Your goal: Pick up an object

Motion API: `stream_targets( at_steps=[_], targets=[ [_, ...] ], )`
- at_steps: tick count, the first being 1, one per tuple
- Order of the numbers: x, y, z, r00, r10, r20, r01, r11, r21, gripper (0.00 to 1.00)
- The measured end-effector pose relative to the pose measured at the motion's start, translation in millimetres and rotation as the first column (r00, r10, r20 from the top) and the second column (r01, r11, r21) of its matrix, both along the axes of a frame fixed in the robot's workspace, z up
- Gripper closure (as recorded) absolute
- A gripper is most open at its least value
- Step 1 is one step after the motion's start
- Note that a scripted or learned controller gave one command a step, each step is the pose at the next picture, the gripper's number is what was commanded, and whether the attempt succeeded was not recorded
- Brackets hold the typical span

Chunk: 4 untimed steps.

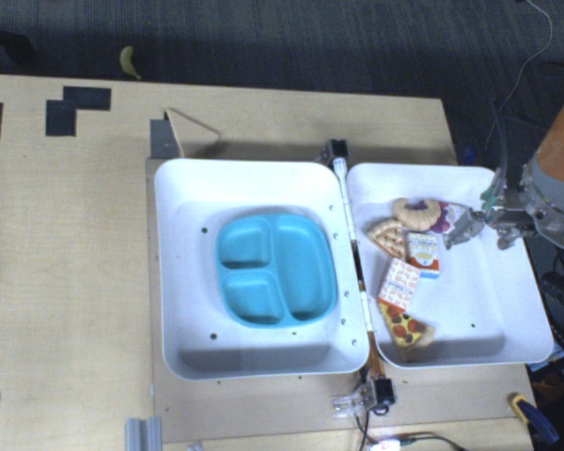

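Objects for picking lie clustered along the left wall of the right bin [508, 322]: a ring-shaped pastry [417, 213] nearest the far wall, a waffle-like piece [387, 238] just beside it, a small carton [424, 254] with a red and blue lower edge touching both, a white packet with red print [400, 284] below that, and a pizza slice [403, 328] near the bin's front-left corner. Gripper [482, 225] hangs over the right bin's far-right part, near the carton and pastry but apart from them; its two fingers stand spread, with nothing between them. Left bin [183, 280] carries a blue divided tray [274, 269] at its middle, three compartments facing up. Both bins rest side by side on the bench [66, 280].
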<state>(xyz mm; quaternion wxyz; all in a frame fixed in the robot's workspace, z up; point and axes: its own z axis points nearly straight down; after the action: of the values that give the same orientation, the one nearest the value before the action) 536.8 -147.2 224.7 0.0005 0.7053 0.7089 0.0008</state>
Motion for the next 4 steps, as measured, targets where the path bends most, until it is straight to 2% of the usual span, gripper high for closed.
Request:
stream_targets(
  at_steps=[1,2,3,4],
  targets=[
    [39.7,1.3,-128.5,1.000,-0.002,0.002,0.002,1.000,-0.001,0.00],
    [40.9,2.1,-117.8,1.000,-0.001,0.005,0.001,1.000,0.000,1.00],
    [-5.7,112.1,-34.2,1.000,0.001,0.001,-0.001,1.000,0.001,1.00],
    [-50.0,118.3,-19.1,1.000,-0.003,-0.001,0.003,1.000,0.000,1.00]
  ],
)
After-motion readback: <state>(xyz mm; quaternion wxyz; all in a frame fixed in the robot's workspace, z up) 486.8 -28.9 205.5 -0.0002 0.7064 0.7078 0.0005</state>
